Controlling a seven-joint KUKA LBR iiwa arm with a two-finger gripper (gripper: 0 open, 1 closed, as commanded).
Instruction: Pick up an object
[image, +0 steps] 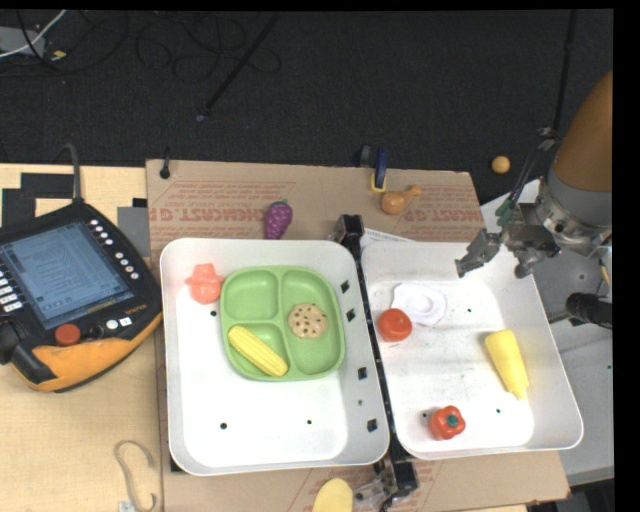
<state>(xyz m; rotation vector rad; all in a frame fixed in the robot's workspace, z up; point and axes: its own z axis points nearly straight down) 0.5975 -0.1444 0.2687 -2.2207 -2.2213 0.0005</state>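
So you've got a wooden bench (70, 440) with a sheet of cardboard (320, 205) under two white bins, dark carpet behind it all. Your arm (585, 150) comes in from the right, orange band up top, grey wrist angled down and left, and the gripper (500, 252) hangs over the back right corner of the right bin (560, 420). Its two dark fingers are spread apart with nothing between them.

In that bin there's a smooth round tomato (394, 325) touching a flat white lid-looking thing (422, 304), a yellow tapered corn-ish piece (508, 362) near the right wall, and a red pepper with a green stem (447, 423) near the front.

The left bin (200, 420) holds a glossy green divided plate (282, 323) with a bumpy corn cob (258, 351) in its front left compartment and a speckled cookie (307, 320) in the right one. A pink lumpy toy (203, 284) sits just beside the plate. A control tablet (65, 290) lies off to the left.
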